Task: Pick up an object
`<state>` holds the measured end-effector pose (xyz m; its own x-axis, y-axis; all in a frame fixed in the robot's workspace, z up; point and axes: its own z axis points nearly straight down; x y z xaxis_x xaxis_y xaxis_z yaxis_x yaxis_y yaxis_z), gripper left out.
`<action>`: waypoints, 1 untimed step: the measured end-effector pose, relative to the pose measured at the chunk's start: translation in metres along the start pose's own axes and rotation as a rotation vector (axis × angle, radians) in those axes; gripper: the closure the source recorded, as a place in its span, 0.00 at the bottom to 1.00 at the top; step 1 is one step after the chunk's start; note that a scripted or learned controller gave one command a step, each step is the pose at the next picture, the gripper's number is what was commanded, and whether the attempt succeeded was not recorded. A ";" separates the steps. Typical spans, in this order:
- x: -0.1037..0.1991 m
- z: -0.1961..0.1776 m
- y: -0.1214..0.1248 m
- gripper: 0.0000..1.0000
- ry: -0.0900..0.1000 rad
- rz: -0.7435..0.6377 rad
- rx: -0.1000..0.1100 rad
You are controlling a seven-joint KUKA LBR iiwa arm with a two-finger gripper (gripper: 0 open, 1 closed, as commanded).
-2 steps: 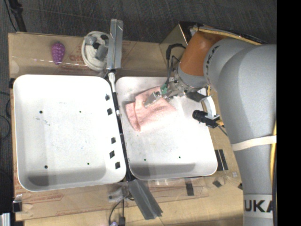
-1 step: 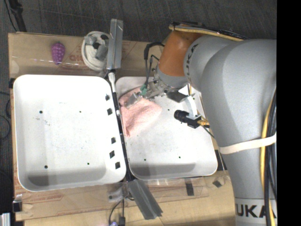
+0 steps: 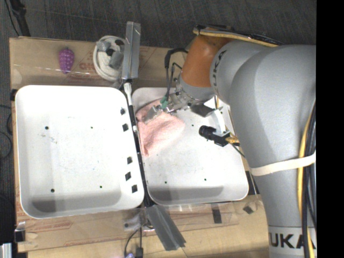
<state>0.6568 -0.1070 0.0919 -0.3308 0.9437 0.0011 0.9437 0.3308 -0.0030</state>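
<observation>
Not picked up yet, by the look of it. Pink cloth (image 3: 159, 130) lying flat in the right bin (image 3: 215, 190), up against the divider side, near the back. Gripper (image 3: 165, 106) down low at the cloth's top edge, touching or just above, hard to say which. Can't tell whether the jaws are apart or together, too small and cluttered there. Nothing visibly lifted. Grab and lift both left to do, probably. Left bin (image 3: 32, 144) alongside, purple thing (image 3: 66, 59) out on the bench behind it.
</observation>
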 end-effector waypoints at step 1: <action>0.008 0.000 -0.023 0.00 -0.001 -0.011 0.000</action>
<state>0.6321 -0.1069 0.0919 -0.3414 0.9399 0.0005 0.9399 0.3414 -0.0026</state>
